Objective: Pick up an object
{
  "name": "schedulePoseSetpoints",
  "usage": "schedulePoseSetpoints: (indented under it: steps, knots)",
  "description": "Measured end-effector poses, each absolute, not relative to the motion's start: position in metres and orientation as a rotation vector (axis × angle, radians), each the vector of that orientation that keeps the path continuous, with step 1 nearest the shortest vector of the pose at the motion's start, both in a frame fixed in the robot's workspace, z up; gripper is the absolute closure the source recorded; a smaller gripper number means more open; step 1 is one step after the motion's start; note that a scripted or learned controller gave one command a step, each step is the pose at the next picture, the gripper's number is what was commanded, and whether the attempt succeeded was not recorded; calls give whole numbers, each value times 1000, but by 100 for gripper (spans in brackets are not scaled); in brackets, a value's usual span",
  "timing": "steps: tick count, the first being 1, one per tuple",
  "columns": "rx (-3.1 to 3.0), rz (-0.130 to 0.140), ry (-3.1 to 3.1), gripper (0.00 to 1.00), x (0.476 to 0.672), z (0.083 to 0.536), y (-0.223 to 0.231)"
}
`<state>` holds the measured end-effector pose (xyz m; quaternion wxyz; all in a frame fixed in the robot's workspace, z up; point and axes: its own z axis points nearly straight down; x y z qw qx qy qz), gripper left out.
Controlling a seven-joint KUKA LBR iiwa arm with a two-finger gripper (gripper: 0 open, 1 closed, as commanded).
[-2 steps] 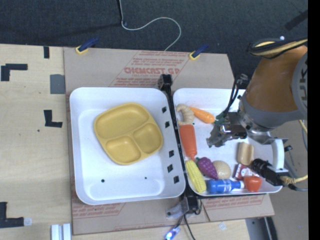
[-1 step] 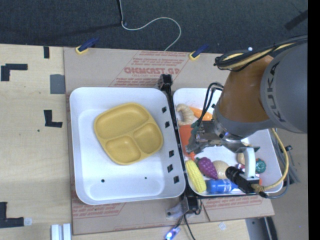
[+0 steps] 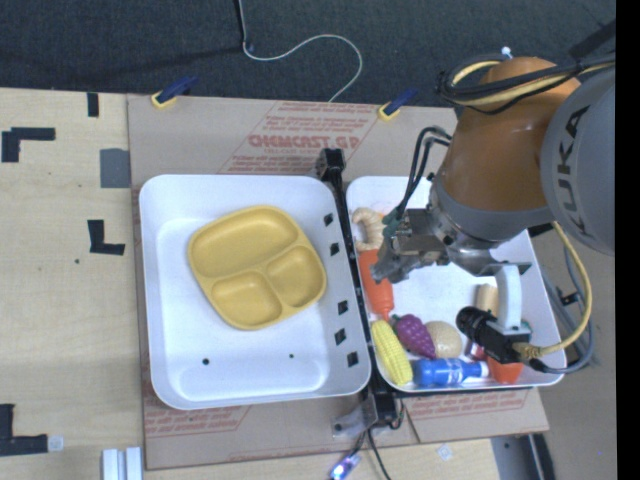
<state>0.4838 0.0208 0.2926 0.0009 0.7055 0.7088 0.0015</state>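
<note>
A view from above of a desk with two shallow white bins side by side. Nearest the viewer, below the gripper (image 3: 392,258), toy food lies along the front edge of the right bin (image 3: 545,378): a yellow corn cob (image 3: 390,351), a purple bunch of grapes (image 3: 413,334), a tan roll (image 3: 444,339) and a blue bottle (image 3: 447,373). The corn looks light, stiff and ridged, so it should not slip if taken across its middle. Just under and beside the gripper lies an orange carrot (image 3: 376,290), smooth and tapered, likely harder to hold. Whether the gripper is clenched or released cannot be told. The grey and orange arm (image 3: 500,158) leans in from the right, wrist pitched down over the right bin. Well to the gripper's left, the left bin (image 3: 165,268) holds a yellow divided plate (image 3: 257,266).
</note>
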Motion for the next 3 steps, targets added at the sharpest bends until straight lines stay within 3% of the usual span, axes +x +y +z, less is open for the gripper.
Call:
schedulePoseSetpoints:
  steps: [1,2,3]
  knots:
    - [2227,-2,2214,100,483,310,-49]
    - [2210,6,2231,100,484,366,22]
    - [2218,0,2225,100,484,379,38]
